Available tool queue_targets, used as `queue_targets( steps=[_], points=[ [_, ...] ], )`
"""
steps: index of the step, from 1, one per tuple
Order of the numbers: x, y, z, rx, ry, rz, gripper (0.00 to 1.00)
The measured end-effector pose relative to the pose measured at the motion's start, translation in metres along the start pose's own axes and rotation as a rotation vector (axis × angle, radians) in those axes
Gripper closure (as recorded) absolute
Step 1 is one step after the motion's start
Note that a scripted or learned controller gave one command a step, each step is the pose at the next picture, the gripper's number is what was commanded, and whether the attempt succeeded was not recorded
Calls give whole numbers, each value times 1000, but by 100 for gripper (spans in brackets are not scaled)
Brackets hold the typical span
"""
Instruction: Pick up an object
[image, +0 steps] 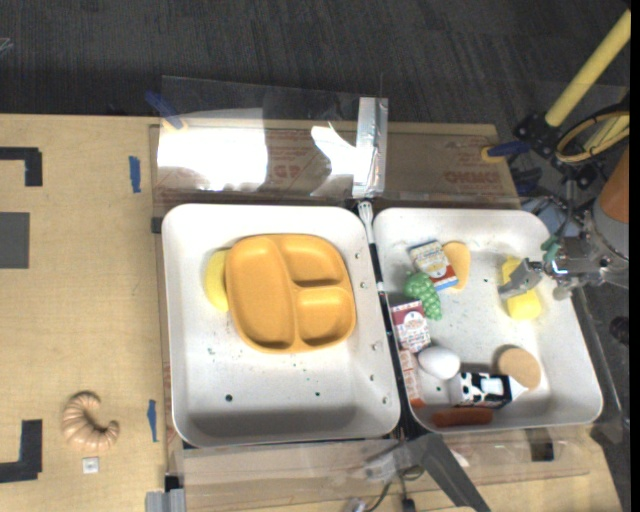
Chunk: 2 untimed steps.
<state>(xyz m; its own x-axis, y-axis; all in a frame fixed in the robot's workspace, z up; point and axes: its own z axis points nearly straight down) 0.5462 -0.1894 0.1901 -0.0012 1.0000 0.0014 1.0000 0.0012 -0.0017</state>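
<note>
Two bins (190, 330) lie before you; the gripper (528, 278), right of frame, touches a yellow block (525, 305), grip unclear.

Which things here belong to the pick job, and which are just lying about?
Job: gripper; right bin items: yellow block, green toy, small carton, cow toy, round cookie.
Lying about: orange tray in left bin; croissant on the bench.

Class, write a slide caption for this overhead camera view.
Robot hand over a yellow toy in the right bin; orange divided tray in the left bin.
</note>
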Motion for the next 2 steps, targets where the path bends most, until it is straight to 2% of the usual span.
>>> queue_targets(
  steps=[1, 2],
  points=[
    [-13, 50, 92, -5, 11, 240, 0],
    [-20, 48, 83, -4, 2, 246, 100]
  ],
)
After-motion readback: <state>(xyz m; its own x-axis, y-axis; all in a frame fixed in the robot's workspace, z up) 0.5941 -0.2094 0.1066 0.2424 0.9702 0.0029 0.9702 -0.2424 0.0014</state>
